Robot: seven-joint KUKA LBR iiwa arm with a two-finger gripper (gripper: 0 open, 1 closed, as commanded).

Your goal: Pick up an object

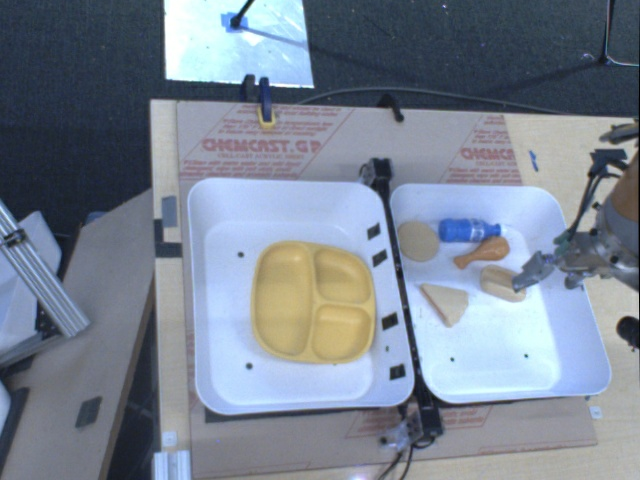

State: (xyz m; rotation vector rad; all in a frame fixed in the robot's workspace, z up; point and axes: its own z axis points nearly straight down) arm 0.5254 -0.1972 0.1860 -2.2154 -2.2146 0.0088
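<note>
The camera view looks down on a tan surface carrying two shallow white bins side by side.

The left bin, in the centre-left of the frame, holds one thing: a yellow divided plate with three compartments, lying flat in the middle of the bin floor.

The right bin, in the centre-right of the frame, holds five small things, all gathered in its upper half. One round tan disc lies nearest the divider between the bins. One blue bottle lies on its side just right of the disc, along the bin's upper part. One brown drumstick-shaped piece lies just below the bottle, slanting. One pale wedge like a slice of cheese lies lower, toward the bin's middle. One tan bread-like lump sits right of the wedge and below the drumstick piece.

The grey arm comes in from the right edge of the frame, and its end effector reaches over the right side of the right bin, its tip just beside the bread-like lump, at or touching its right end. Whether its fingers are spread or pressed together I cannot tell; nothing is visibly between them.

At the upper left of the frame one shiny square sheet lies on the dark floor.
</note>
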